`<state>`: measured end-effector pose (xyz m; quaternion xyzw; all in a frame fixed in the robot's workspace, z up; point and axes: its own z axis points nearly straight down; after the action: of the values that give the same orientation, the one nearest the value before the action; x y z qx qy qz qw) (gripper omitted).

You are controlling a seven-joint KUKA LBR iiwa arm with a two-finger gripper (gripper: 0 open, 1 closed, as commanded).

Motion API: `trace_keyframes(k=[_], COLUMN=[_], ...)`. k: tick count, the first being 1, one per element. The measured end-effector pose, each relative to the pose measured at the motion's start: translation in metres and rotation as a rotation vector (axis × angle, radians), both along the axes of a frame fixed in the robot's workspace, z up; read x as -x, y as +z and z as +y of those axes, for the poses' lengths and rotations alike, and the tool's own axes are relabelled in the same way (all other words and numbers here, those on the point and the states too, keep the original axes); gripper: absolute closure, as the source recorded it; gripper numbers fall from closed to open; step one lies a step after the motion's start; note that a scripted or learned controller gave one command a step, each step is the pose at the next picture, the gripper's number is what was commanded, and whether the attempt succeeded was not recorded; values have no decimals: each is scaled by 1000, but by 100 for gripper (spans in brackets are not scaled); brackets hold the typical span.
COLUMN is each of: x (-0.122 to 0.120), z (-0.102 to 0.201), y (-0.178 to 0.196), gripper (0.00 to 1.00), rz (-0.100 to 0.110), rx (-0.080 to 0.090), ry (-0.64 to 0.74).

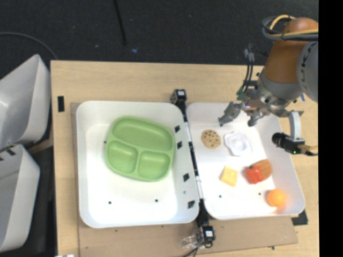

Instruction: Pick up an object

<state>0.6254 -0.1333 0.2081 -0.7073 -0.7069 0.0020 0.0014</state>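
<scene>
Gripper (240,114) is seen above the far edge of the right bin (214,205), jaws spread open, nothing held between them. Candidate objects lie below: cookie (211,138), white piece (237,143) just beside it, yellow block (229,176), red item (258,172), orange ball (276,198). A descent centred on a single object, well clear of its neighbours and the bin wall, is advised. No writing can be read anywhere.

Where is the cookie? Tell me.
The cookie lies in the right bin, near its upper left, beside the divider, left of the white piece and above the yellow block.
</scene>
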Motion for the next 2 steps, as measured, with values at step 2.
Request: trace_keyframes(k=[2], x=[8], z=[-6], y=[-86], gripper=[0], rz=[-2], rx=[0], ry=[-2])
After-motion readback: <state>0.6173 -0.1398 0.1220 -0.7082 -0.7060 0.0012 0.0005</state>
